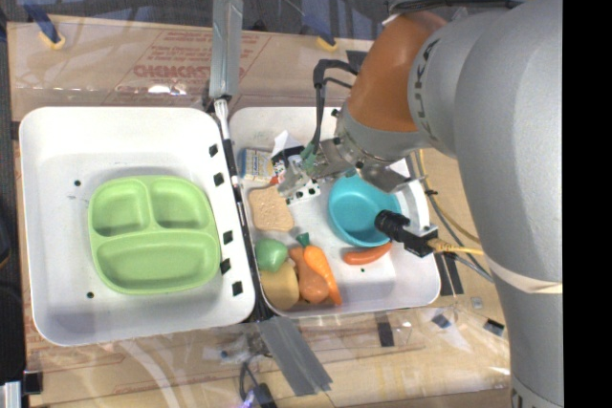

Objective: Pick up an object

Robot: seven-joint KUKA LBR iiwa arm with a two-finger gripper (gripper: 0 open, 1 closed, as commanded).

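From above, the counter (115,62) is brown board under clear film, held down with blue and grey tape; dark ribbed flooring lies beyond it. 2 white bins sit side by side, and the right bin (421,287) is the landmark. Inside it lie a blue bowl (359,207), a toast slice (272,211), a carrot (316,270), a pear (280,284) and a green fruit (272,254). The hand (304,169) hangs over its middle, just left of the bowl; grip state cannot be told. The left bin (43,234) holds a green divided plate (151,234).
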